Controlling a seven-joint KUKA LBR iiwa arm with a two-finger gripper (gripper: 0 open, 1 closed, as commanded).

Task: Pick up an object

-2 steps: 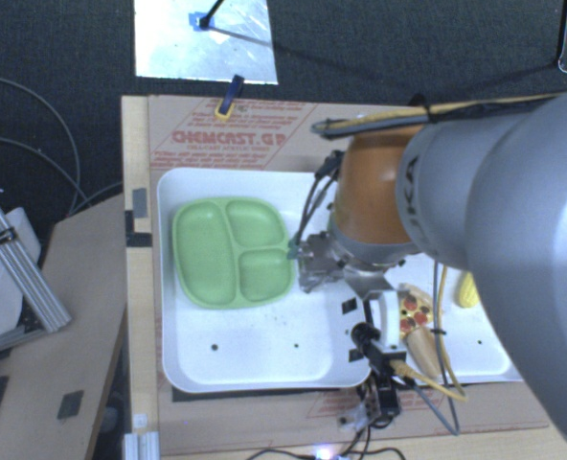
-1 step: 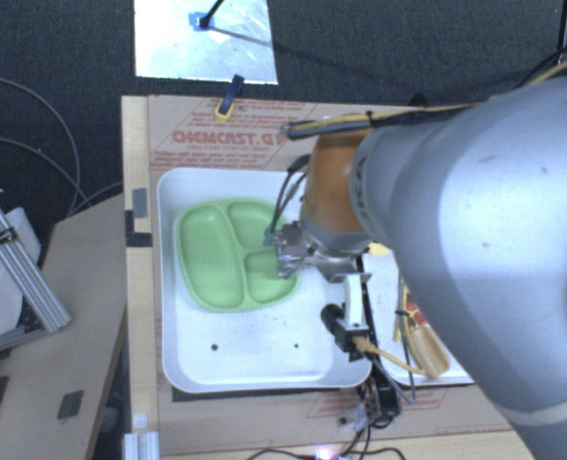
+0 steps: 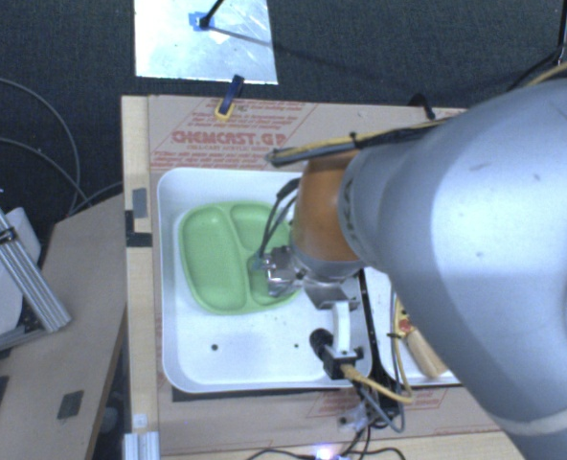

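Observation:
A light green divided plate (image 3: pixel 216 257) lies in the left white bin (image 3: pixel 171 295), toward its back. My gripper (image 3: pixel 272 274) is down in this bin at the plate's right front corner, touching or just above its rim. The grey arm (image 3: pixel 456 228) with its orange band (image 3: pixel 317 214) hangs over the plate's right side and hides the gripper's tip. In the right bin, a stick-like object with a pale wooden handle (image 3: pixel 423 355) lies beside the arm, mostly covered by it.
The bulky arm covers nearly all of the right bin. A cardboard sheet (image 3: pixel 236 132) lies under both bins, with a blue and yellow clip (image 3: pixel 228 99) at its back edge. Cables (image 3: pixel 370 391) trail over the front rim. An aluminium frame (image 3: pixel 15 266) stands at the left.

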